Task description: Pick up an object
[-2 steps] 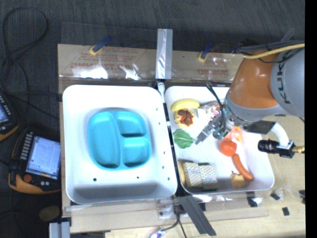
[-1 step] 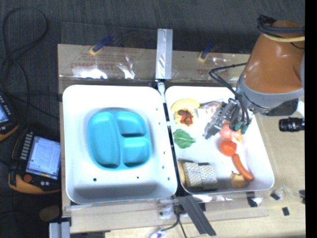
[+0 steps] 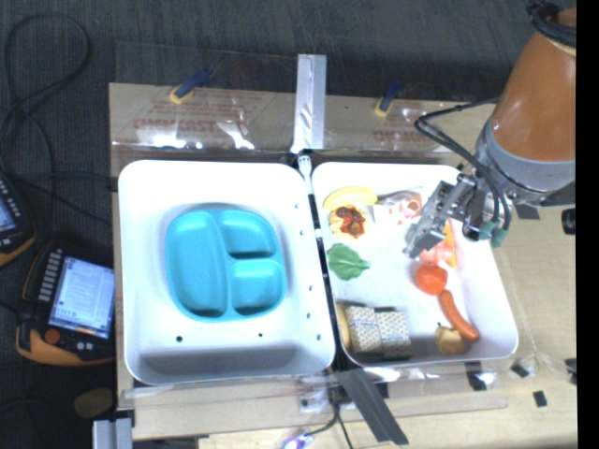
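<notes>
The gripper (image 3: 423, 243) hung over the right bin (image 3: 501, 293), tips just above an orange round piece (image 3: 430, 279); whether it was released or clenched could not be told. Nearer lay an orange sausage-shaped item (image 3: 457, 313). Farther left in the same bin sat a yellow piece with red topping (image 3: 349, 209), a green leaf (image 3: 348, 262) and, at the near wall, a waffle-like block (image 3: 377, 330). The left bin (image 3: 140, 279) contained a blue divided tray (image 3: 225, 260).
</notes>
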Controlling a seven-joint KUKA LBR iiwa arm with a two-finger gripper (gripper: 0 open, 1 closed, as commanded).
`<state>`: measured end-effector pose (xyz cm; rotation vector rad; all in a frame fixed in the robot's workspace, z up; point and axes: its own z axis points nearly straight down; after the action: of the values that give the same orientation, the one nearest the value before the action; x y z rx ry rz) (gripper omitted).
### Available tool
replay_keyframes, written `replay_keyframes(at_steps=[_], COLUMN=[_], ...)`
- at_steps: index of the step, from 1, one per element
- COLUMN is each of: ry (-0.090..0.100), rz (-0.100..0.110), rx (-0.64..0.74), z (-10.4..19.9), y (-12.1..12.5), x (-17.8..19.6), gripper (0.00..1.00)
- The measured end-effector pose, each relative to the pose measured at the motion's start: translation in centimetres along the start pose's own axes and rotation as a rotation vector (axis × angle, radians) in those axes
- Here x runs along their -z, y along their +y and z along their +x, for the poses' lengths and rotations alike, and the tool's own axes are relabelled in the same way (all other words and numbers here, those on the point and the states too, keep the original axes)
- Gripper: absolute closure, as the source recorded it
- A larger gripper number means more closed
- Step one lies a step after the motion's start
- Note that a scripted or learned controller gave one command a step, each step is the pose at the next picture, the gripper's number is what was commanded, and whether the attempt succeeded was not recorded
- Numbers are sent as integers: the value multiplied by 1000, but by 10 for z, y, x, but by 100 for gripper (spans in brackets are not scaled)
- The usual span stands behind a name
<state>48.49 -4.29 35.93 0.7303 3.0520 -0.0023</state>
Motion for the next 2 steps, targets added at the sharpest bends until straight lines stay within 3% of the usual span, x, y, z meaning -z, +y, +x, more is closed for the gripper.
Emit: replay_keyframes(at_steps=[1,2], ry=[3,2], rz=[0,0], rx=[93,93], z=[-32,-33], y=[-66,-66], x=[-134,-125], gripper=[100,100])
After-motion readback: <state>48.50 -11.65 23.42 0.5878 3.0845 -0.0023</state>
